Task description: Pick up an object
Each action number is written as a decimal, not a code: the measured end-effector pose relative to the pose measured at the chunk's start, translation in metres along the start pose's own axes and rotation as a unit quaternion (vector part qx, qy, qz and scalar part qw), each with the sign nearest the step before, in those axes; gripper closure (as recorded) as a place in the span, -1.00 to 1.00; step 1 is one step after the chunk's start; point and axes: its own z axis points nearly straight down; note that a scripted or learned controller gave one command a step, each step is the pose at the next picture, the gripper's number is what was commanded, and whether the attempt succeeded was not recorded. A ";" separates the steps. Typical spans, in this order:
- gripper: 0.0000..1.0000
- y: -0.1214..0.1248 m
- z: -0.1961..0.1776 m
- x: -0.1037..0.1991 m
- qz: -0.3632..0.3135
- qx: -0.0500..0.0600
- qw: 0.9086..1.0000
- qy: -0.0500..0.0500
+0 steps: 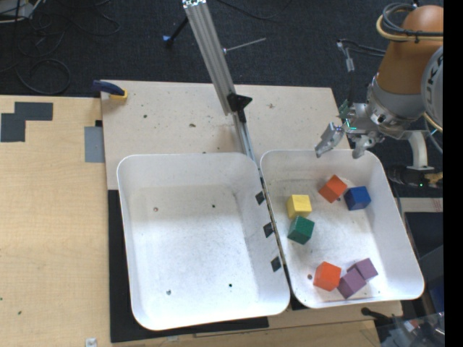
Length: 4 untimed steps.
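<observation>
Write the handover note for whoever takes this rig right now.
Gripper: open, holding nothing, above the right bin's far rim.
Right bin holds seven blocks: orange and blue at the far side; yellow and green by the divider; a second orange and two purple at the near edge.
Done: nothing picked.
Left: descend, grasp a block, lift. Far orange block is probably nearest.

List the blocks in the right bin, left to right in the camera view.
yellow block → orange block near the front wall → purple block at the front → blue block. Skipped as overlapping in x: green block, orange block near the blue one, second purple block.
</observation>
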 end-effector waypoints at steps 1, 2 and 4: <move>-1.00 -0.002 0.064 0.006 -0.001 0.003 1.000 0.001; -1.00 -0.001 0.108 -0.003 0.002 -0.003 1.000 -0.001; 1.00 0.004 0.104 -0.005 0.002 -0.011 1.000 -0.004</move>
